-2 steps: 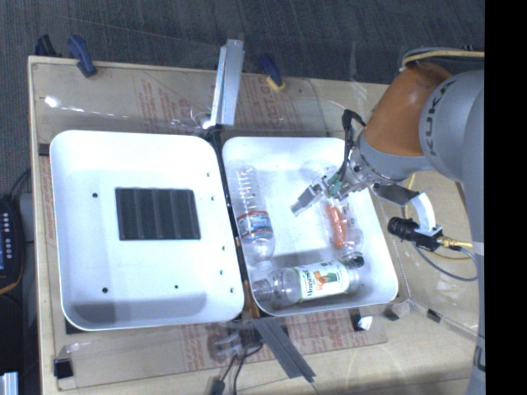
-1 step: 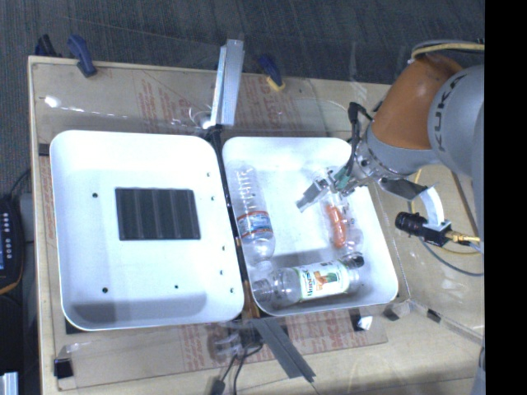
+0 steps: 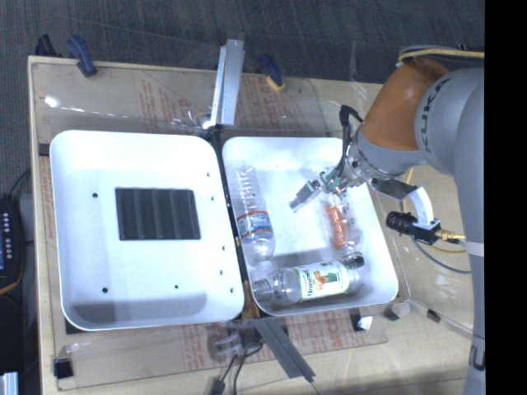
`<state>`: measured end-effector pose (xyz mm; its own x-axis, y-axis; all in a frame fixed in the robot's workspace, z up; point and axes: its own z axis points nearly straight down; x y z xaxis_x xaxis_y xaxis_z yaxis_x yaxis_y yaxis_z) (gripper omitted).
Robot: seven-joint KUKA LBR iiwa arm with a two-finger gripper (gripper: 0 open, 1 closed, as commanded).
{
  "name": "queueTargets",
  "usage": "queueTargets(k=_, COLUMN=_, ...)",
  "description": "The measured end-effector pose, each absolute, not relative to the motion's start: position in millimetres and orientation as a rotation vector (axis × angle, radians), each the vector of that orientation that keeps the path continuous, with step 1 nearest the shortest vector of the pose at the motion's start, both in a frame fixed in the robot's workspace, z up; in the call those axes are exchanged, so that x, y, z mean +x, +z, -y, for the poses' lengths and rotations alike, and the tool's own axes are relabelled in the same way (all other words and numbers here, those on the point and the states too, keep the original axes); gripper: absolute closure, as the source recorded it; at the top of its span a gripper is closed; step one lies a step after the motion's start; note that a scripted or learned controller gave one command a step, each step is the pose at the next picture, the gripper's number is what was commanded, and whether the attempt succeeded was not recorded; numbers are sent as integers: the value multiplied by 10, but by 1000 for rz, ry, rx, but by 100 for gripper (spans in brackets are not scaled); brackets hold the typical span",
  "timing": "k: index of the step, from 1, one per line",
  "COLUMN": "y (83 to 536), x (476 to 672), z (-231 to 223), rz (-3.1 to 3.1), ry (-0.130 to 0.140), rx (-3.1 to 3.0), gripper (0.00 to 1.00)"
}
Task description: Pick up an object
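Orange bottle (image 3: 338, 225) just below pincer (image 3: 317, 189)

1. Overhead light is bright; the left bin (image 3: 82, 220) is overexposed, its white floor washed out.
2. A soft shadow lies along that bin's near wall.
3. Glare marks the counter (image 3: 123, 93) beyond that bin.
4. Focus is moderately soft throughout.

The arm (image 3: 449, 109) was a thick, rounded grey casing with a broad orange band (image 3: 395, 109) above the wrist and part of some dark lettering on the grey shell. A black cable (image 3: 347, 122) looped beside the wrist. The gripper (image 3: 317, 189) was small, pale grey metal, with a touch of green at its base.
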<state>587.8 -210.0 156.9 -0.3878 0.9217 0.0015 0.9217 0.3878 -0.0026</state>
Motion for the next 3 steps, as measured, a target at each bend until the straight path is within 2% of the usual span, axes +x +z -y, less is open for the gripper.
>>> queueTargets(k=1, y=1673, x=5885, z=2096, rz=2617, ry=3, rx=-1733, gripper=100)
queueTargets(k=2, y=1674, x=5885, z=2096, rz=2618, ry=3, rx=-1733, gripper=0)
queueTargets(k=3, y=1641, x=5900, z=2084, rz=2676, ry=2, rx=-1640, gripper=0)
